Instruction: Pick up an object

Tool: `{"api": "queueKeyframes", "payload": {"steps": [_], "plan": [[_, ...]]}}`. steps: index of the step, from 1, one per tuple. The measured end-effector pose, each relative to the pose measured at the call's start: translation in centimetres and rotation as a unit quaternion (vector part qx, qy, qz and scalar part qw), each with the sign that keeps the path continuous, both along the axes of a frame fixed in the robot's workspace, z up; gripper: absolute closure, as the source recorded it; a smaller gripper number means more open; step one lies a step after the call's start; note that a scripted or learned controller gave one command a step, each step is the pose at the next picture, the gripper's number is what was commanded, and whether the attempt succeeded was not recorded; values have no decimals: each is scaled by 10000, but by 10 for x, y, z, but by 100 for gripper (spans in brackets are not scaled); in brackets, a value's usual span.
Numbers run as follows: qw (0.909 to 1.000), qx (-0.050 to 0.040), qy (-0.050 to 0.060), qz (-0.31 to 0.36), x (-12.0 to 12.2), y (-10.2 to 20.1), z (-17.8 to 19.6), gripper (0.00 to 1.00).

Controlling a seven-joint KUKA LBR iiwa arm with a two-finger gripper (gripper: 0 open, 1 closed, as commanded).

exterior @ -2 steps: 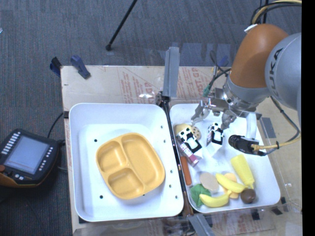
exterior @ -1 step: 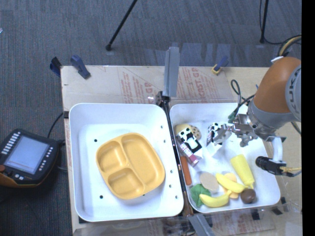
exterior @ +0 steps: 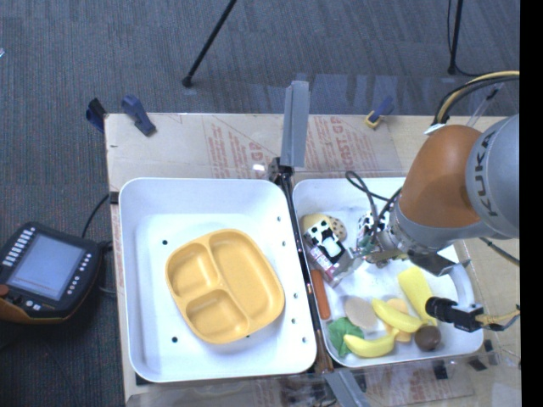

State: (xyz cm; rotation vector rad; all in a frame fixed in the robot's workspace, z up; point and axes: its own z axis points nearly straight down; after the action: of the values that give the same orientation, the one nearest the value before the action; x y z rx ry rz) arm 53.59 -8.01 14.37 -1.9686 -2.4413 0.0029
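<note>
The arm (exterior: pixel 462 185) covers much of the right bin (exterior: pixel 339 192) and hides its own gripper. Toys (exterior: pixel 386 316) heaped in that bin overlap each other. The tripod (exterior: pixel 216 32) is cut off at the top.

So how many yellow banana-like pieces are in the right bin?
3: one upright banana near the right wall, one beside it, one along the front edge. The arm may hide more.
</note>
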Motion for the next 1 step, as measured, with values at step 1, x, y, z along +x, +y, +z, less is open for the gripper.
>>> {"api": "queueKeyframes", "payload": {"steps": [1], "plan": [[9698, -12, -98, -2439, 40, -16, -50, 0]]}}
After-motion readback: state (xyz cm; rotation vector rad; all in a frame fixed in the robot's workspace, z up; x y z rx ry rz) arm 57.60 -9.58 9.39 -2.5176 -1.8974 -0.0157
